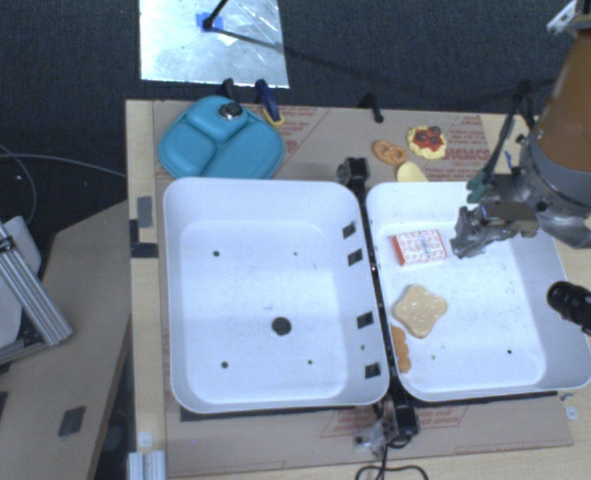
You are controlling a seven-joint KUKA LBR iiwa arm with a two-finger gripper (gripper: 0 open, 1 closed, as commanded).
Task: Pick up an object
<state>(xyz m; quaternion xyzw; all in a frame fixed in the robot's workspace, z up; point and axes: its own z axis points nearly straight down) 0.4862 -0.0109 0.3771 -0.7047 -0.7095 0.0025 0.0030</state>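
In the right bin (535, 368) lie a red and white patterned block (419, 247), a tan toast-shaped piece (420, 310) and a small orange piece (400, 349) near the divider. My gripper (467, 243) hangs over the right bin, just right of the patterned block, reaching in from the right. Nothing shows between its tips. A small dark round thing (281, 326) lies in the left bin (190, 268).
Behind the bins on the cardboard sit a blue lidded tray (222, 139), a pretzel-shaped toy (387, 152), a pizza-like toy (427, 141) and a yellow piece (410, 173). A black cylinder (578, 308) juts in at the right bin's edge. A metal frame (15, 278) stands left.
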